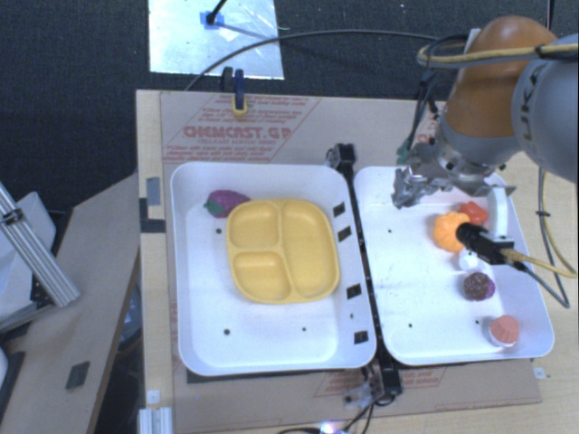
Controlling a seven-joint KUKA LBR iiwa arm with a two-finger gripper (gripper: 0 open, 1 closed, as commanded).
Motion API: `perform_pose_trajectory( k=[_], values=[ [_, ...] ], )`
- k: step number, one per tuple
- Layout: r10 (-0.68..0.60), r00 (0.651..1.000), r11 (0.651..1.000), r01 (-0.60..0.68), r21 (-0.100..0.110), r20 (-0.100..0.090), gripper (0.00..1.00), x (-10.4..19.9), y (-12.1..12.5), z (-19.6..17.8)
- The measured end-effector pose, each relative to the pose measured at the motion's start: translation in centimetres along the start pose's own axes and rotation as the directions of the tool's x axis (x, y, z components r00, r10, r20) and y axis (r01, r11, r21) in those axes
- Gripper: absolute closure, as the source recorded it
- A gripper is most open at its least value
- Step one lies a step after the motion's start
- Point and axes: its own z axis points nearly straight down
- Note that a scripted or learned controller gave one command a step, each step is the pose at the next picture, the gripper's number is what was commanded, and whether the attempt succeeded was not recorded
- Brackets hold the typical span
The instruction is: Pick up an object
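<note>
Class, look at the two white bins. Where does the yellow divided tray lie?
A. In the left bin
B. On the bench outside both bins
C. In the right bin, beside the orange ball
A: the yellow divided tray lies inside the left bin, with a purple item at its upper left corner.

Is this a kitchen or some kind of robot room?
Probably a robot lab, not a kitchen: a robot arm reaches over two white bins on a bench, holding toy food and a yellow plate.
</note>
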Motion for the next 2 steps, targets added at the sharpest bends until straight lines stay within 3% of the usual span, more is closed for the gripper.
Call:
perform_pose_trajectory(
  k=[2],
  values=[
    [0.000, 1.000, 1.000, 0.000, 0.001, 0.000, 1.00, 9.3, -3.1, 0.7]
  ],
)
